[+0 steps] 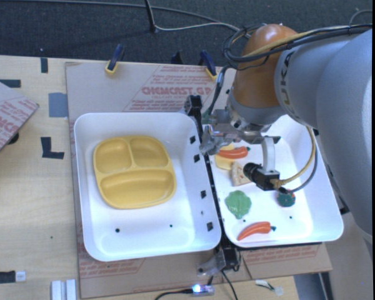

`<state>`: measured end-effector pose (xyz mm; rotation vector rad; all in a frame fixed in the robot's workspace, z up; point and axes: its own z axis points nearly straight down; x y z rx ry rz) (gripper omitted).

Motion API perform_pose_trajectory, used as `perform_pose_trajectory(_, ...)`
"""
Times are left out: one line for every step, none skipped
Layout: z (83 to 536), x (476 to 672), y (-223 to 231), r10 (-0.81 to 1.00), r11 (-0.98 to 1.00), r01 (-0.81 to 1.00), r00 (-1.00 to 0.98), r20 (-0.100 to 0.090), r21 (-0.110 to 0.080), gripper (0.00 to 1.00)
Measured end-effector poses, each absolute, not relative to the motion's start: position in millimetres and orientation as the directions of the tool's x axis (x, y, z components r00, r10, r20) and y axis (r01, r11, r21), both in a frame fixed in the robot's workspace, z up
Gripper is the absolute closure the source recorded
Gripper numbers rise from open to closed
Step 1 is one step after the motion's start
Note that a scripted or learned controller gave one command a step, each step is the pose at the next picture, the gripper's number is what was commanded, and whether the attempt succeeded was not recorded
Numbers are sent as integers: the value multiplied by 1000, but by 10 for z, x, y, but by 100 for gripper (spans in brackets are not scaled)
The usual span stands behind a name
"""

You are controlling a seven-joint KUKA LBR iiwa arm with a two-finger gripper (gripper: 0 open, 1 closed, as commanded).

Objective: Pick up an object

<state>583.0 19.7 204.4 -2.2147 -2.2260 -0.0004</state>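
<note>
The arm was seen reaching in from the right, its gripper [220,137] lowered over the far-left part of the right bin [322,230], close to the wall shared with the left bin [87,186]. The step in hand was judged to be the approach for a grasp: no object was seen between the fingers, and whether the tool was spread or pressed together could not be told, since the wrist covered it.

The candidate objects all lay in the right bin. A toy hot dog [230,156] (red sausage on a pale bun) lay just beneath the gripper, with a tan bread-like piece [239,175] touching or just beside it on the near side. Nearer still lay a green leafy toy [238,204], an orange-red chilli-shaped toy [255,230] close to the near wall, and a small teal-and-red object [286,198] to the right.

The next move was judged to call for a short descent onto the hot dog with the fingers set across its narrow width, followed by a closure and a straight lift.

Obstruction was expected from the bin wall just to the left of the gripper and from the bread-like piece crowding the hot dog. A black fitting with a yellow hose [262,177] hung low over the same cluster. The left bin held a yellow divided plate [134,170], well apart from the work.
</note>
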Motion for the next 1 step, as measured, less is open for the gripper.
perform_pose_trajectory(2112,5567,656,1000,4,1000,-4,1,0,100)
